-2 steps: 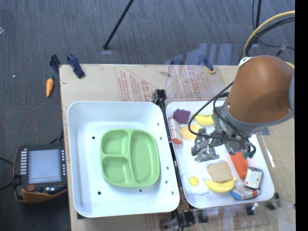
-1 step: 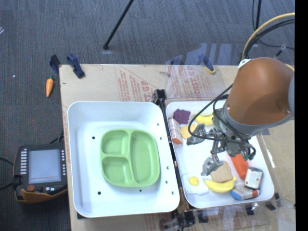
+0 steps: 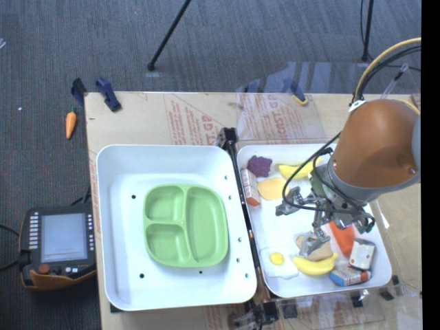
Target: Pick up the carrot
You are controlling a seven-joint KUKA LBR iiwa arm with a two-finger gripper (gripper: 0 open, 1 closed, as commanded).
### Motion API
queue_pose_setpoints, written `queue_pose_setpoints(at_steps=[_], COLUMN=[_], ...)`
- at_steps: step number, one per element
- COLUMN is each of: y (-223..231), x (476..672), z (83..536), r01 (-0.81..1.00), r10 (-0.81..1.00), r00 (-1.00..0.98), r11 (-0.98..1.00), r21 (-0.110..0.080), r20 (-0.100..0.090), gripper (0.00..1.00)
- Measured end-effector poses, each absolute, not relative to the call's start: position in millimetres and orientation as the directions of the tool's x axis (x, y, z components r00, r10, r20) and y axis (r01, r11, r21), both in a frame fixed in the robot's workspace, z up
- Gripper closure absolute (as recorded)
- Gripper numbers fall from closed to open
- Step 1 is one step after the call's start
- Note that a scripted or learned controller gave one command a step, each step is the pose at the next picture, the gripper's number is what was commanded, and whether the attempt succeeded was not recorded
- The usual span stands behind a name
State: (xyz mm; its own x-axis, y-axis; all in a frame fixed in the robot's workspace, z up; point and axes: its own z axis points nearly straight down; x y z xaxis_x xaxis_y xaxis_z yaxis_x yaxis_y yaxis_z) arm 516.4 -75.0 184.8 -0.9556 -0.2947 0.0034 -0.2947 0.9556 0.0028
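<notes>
In right bin (image 3: 385, 270), tool (image 3: 317, 239) beside carrot (image 3: 342, 236)

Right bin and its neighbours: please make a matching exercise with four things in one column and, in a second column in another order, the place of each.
Things:
1. green divided plate
2. purple toy
3. fried egg toy
4. small carrot

Places:
A. on the floor, left of the bench
B. far left part of the right bin
C. middle of the left bin
D. near left corner of the right bin

Pairs: 1-C, 2-B, 3-D, 4-A
</notes>
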Motion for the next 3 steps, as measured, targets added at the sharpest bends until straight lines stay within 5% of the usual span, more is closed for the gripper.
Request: queue_pose_setpoints(at_steps=[1, 2, 3], y=[-110, -108, -83], x=[484.1, 485.9, 492.0], z=[85, 97, 88], r01=[-0.347, -0.353, -0.151], r10=[-0.347, -0.353, -0.151], r00=[-0.938, -0.935, -0.989], r11=[0.938, 0.935, 0.989], r21=[0.004, 0.005, 0.002], r20=[0.003, 0.002, 0.002], gripper=[0.00, 1.00, 1.00])
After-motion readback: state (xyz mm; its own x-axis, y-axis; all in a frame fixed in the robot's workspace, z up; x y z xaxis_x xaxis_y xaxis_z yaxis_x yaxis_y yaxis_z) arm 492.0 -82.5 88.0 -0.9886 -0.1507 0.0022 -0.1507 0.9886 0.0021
